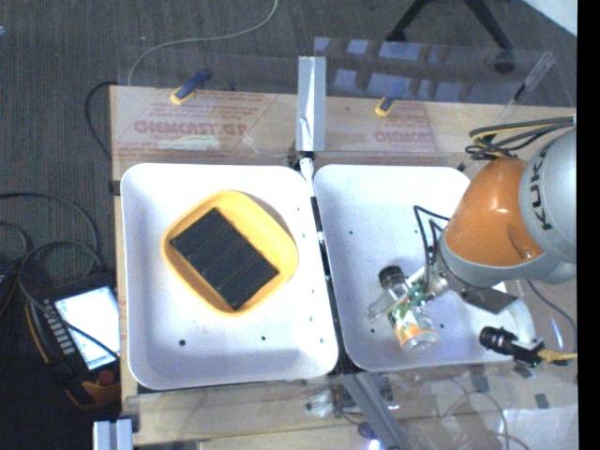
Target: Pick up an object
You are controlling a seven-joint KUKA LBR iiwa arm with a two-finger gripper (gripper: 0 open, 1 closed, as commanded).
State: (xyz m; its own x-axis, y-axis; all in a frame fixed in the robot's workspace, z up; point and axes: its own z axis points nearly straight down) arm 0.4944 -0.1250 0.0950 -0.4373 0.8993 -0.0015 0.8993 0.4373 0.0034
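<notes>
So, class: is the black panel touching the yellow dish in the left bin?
Touching. The camera view shows the black panel lying flat inside the yellow dish, resting on it, yellow rim visible around it.

Your arm [525, 218] reaches in from the right, orange band uppermost, wrist angled down and leftward. You see the gripper [405, 300] low, pointing left.

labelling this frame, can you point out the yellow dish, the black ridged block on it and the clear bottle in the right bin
yellow dish [281, 244]: camera view, bare right rim of the dish.
black ridged block [225, 257]: camera view, middle of its dark top face.
clear bottle [412, 326]: camera view, middle of its see-through body.
</notes>
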